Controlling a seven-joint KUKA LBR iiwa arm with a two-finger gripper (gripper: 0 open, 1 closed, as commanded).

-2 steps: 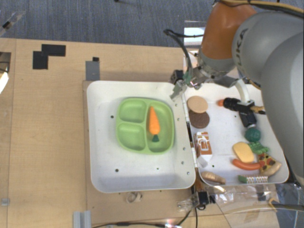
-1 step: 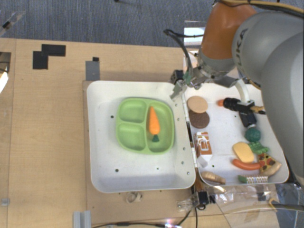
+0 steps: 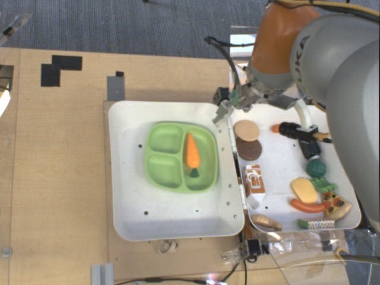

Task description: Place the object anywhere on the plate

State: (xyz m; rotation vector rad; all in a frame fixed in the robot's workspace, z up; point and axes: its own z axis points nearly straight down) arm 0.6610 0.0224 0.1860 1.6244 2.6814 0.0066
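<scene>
Looking down, I see the carrot [image 3: 192, 153] lying in the green plate [image 3: 163, 159], long axis front-to-back, left of and below my end effector [image 3: 228, 104]; its opening I cannot tell.

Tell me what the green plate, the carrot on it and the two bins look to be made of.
Green plate: likely moulded plastic, matte; uniform colour, rounded dividers between its compartments.
Carrot: probably a plastic or rubber toy, smooth; flat orange body, dark green tip.
Left bin and right bin: seemingly thin formed plastic, slightly glossy; rounded corners, soft highlights along the rims. Painted metal cannot be ruled out.
</scene>
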